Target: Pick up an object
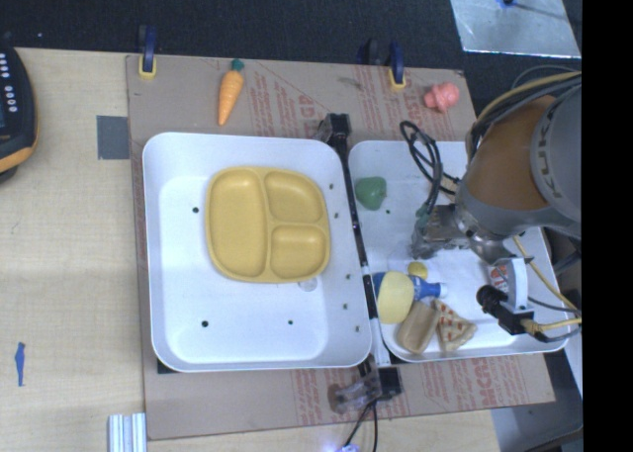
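Two white bins sit side by side: the left bin (173, 336) carries a yellow divided plate (267, 224) centrally; the right bin (391, 163) crowds a yellow cup (395, 297), toy bread (416, 327) and pizza slice (454, 327) into its near-left corner, below the gripper (435, 232), jaw state unclear, evidently lowered there to reach them

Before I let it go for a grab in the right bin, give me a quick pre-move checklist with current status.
1. Gripper is over the right bin: ok.
2. Finger state readable: cannot tell, the wrist hides it.
3. Targets present: ok. Yellow cup, tan block and waffle piece cluster at the near edge; green piece lies apart.
4. Cluster items separated enough for a clean grasp: not ok, they touch.
5. Black cable away from the gripper: not ok, it runs close by.
6. Yellow divided plate sits in the left bin, out of the way: ok.
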{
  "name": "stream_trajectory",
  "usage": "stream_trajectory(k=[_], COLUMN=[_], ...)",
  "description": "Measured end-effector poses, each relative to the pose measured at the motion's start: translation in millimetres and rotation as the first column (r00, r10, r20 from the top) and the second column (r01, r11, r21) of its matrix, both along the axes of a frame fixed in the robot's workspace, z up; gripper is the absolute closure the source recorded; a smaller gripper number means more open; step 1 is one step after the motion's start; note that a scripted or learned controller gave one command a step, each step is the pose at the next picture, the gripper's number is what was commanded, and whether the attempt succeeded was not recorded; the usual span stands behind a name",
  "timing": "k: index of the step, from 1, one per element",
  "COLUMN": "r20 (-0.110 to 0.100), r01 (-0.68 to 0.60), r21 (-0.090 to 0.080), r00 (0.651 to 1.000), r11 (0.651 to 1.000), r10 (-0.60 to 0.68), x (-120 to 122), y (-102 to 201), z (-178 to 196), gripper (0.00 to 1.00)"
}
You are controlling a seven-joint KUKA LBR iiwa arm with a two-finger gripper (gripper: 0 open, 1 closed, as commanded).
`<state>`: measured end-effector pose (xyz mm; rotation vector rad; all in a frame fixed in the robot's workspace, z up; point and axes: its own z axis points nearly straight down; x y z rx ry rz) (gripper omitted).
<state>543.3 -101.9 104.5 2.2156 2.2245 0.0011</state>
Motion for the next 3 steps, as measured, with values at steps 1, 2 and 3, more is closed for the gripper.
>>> stream_trajectory(k=[1,2,3], r20=[0.000,-0.008,-0.006], r01=[0.000,0.001,0.002], r21=[-0.001,0.002,0.001], r00=[1.000,1.000,1.000], r11=[1.000,1.000,1.000], r10=[0.000,-0.001,-0.002], x=[0.0,-31.1,-29.7], y=[0.1,-4.8,-6.0], z=[-0.2,-13.5,-2.4], gripper=[0.00,0.00,1.00])
